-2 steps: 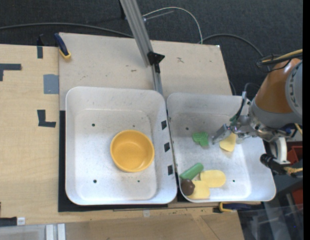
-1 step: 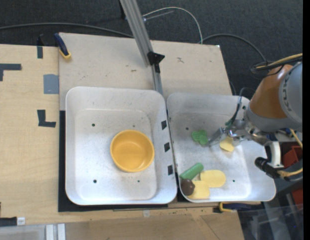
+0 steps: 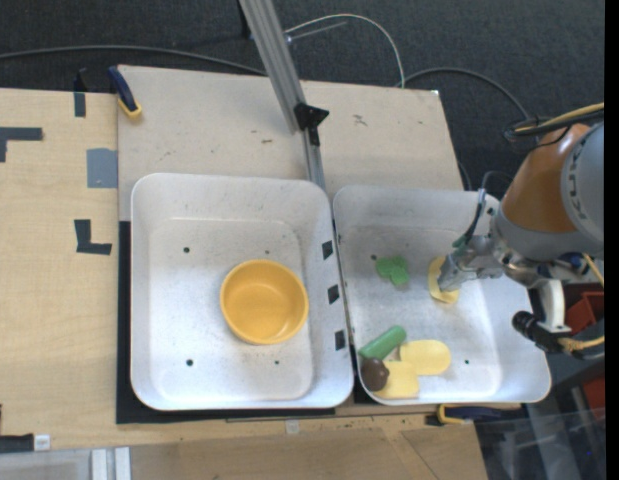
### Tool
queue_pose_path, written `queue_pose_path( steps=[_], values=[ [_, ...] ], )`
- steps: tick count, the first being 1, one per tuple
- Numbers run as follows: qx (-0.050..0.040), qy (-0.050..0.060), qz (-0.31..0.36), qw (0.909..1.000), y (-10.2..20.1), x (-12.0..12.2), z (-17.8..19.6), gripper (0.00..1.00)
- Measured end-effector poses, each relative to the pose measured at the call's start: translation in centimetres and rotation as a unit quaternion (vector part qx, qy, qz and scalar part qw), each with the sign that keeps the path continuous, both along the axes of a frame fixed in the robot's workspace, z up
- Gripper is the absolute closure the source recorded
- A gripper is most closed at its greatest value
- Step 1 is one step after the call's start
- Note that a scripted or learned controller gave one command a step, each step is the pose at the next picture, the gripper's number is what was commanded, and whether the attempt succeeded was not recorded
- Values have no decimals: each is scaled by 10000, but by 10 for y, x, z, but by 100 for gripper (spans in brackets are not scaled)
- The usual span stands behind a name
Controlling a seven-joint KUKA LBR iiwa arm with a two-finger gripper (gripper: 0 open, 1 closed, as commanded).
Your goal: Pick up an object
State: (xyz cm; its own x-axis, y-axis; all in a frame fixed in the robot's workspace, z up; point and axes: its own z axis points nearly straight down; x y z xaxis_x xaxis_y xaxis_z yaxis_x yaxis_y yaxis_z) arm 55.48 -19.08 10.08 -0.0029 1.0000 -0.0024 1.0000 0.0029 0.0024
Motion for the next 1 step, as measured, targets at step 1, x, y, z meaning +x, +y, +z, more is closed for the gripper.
queue_pose_path(
  steps=[1],
  values=[
    [8,3,-9,10000,0,-1,42,100]
  ],
)
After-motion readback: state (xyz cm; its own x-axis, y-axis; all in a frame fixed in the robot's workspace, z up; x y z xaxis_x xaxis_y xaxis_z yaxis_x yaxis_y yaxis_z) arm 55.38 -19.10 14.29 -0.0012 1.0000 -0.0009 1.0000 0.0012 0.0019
